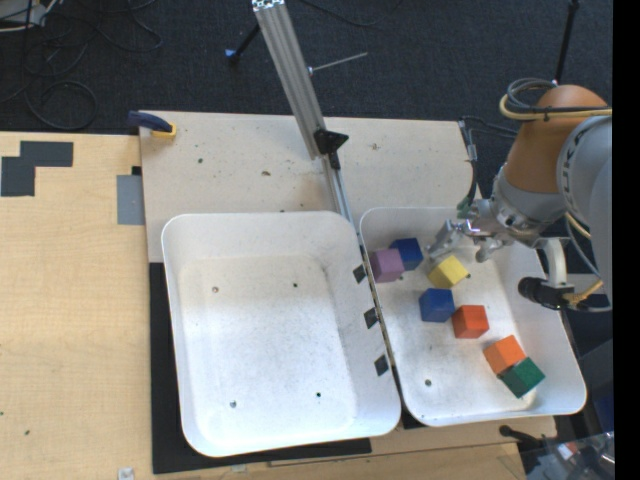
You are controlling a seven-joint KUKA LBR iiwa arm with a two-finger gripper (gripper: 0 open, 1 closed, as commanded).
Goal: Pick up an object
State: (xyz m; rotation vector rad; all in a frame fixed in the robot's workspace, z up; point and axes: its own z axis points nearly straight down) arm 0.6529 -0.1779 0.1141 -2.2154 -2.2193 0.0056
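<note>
Yellow block [449, 271] beside tool [441, 247]

The arm [590, 168] is grey with a rounded orange band above the wrist. Pale cable loops sit atop it. Its small metallic pincer [462, 240] looks silvery, though detail blurs.
</note>
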